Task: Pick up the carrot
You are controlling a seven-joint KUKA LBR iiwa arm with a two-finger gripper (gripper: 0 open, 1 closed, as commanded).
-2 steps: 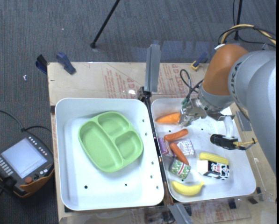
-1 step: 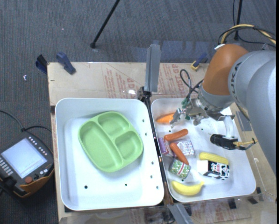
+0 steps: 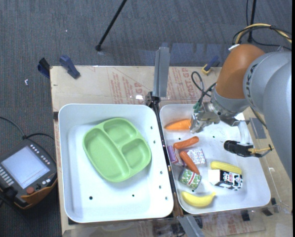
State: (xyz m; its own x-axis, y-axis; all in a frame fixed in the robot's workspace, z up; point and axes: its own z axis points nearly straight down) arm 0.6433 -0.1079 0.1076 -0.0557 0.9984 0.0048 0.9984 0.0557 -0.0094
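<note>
The carrot (image 3: 178, 125) is orange and tapered. It lies flat near the far left corner of the right bin (image 3: 263, 181), with its point toward the bin's left wall. My gripper (image 3: 196, 122) hangs low over the right bin, right at the carrot's thick right end. The view does not show whether it touches the carrot or is around it. The carrot's left part is in plain sight, and the gripper body hides its right tip.
The right bin also holds two orange-red sausages (image 3: 186, 142) (image 3: 189, 162), a white packet (image 3: 197, 156), a green can (image 3: 190, 178), a banana (image 3: 198, 198), a yellow piece (image 3: 225, 167) and a cow-print carton (image 3: 227, 179). A green divided plate (image 3: 117, 148) sits in the left bin (image 3: 70, 181).
</note>
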